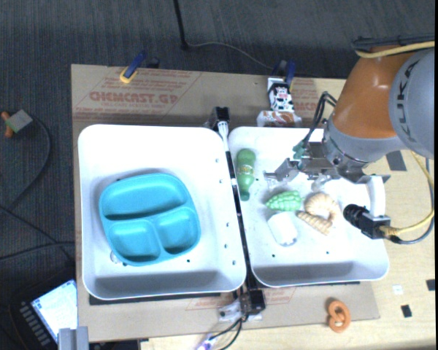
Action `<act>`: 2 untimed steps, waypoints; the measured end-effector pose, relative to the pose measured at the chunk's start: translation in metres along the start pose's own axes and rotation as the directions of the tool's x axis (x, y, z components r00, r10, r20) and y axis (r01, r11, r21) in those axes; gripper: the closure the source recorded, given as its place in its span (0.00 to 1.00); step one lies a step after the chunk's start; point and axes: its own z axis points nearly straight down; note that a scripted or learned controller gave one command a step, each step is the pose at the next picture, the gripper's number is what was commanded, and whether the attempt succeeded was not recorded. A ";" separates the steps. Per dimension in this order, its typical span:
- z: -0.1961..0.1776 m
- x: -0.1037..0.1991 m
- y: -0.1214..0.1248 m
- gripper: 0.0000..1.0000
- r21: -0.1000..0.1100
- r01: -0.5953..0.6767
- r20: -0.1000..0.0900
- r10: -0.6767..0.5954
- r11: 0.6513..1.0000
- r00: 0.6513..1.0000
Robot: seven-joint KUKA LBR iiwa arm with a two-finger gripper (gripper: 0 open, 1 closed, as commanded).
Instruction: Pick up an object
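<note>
- The gripper [306, 168] hangs low over the upper middle of the right bin [365, 272], at the end of the grey and orange arm [383, 104] that reaches in from the right; whether it is spread or closed cannot be told from this slant, and nothing shows clearly in its hold.
- The step in hand looks like the approach before a grasp: the gripper is above the pile, not yet carrying anything.
- Just below it lies a green leafy toy [285, 200], touching a tan shell-like piece [320, 203] on its right; a ridged tan stick [314, 223] lies under that, and a white rounded object [282, 229] sits just below the green one.
- A green bottle-shaped object [244, 168] lies to the gripper's left, close against the bin's left wall.
- The next move, as I judge it, calls for a straight descent onto one item; the green leafy toy is nearest, but its neighbours touch it, so the grasp may catch two things or push them apart.
- The green bottle-shaped object stands apart from the cluster, yet the wall beside it leaves little room on that side.
- The lower part of the right bin is open floor, good for sliding or lifting free.
- The left bin [102, 141] holds a blue divided tray [150, 217], well apart from the gripper.
- Both bins sit on the table [168, 97].
</note>
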 end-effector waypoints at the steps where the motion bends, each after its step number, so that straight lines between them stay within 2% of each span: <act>1: 0.131 -0.049 0.004 0.00 -0.001 0.000 0.000 0.000 1.000 1.000; 2: 0.122 -0.049 0.003 1.00 0.001 -0.001 0.000 0.001 1.000 1.000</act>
